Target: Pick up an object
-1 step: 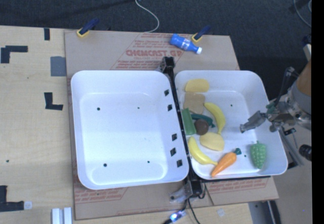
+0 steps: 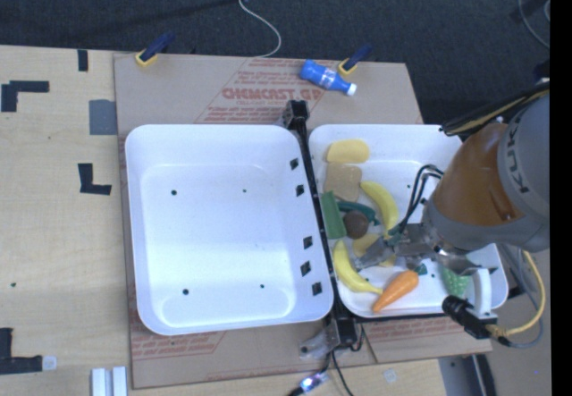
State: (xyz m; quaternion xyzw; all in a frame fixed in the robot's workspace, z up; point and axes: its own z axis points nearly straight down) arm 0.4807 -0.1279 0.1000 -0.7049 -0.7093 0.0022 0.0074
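Wooden surface, two white bins; left bin bare, right bin cluttered. Hand low among bananas, just beside carrot; grip state: cannot tell. Risk: tight clutter, likely slip or double grab.

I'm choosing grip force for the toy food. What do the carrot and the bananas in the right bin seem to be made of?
The carrot looks like smooth moulded plastic: even orange colour with a slight sheen. The two bananas look the same, uniformly bright yellow and glossy. Whether they are hard or soft plastic cannot be told. The tool is down among them.
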